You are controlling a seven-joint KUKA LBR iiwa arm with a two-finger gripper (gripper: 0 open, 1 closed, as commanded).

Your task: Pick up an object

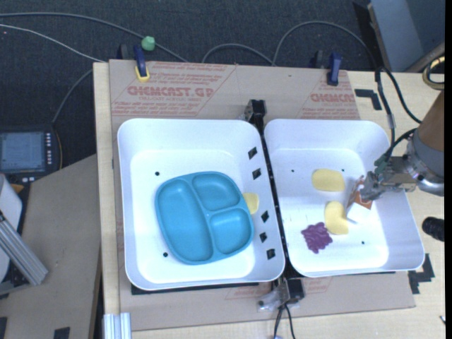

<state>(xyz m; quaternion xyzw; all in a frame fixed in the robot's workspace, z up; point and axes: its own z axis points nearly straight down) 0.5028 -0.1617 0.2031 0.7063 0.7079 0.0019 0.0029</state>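
Observation:
My gripper (pixel 361 193) reaches in from the right and hangs low over the right bin (pixel 374 134), near its right side. Just left of it lies a pale yellow oval object (pixel 328 181). Below it, a second yellow object (pixel 337 218) rests against a small white piece (pixel 356 215). A purple bunch of grapes (pixel 317 236) sits further toward the front. Something small and orange-brown (pixel 364 203) shows at the gripper's tip; I cannot tell if it is a separate object or part of the gripper.
The left bin (pixel 134 147) holds a blue divided plate (pixel 203 216) with a small yellow object (pixel 251 203) at its right edge. A black divider with clips (pixel 263 182) separates the bins. Cables and clamps lie along the back of the bench.

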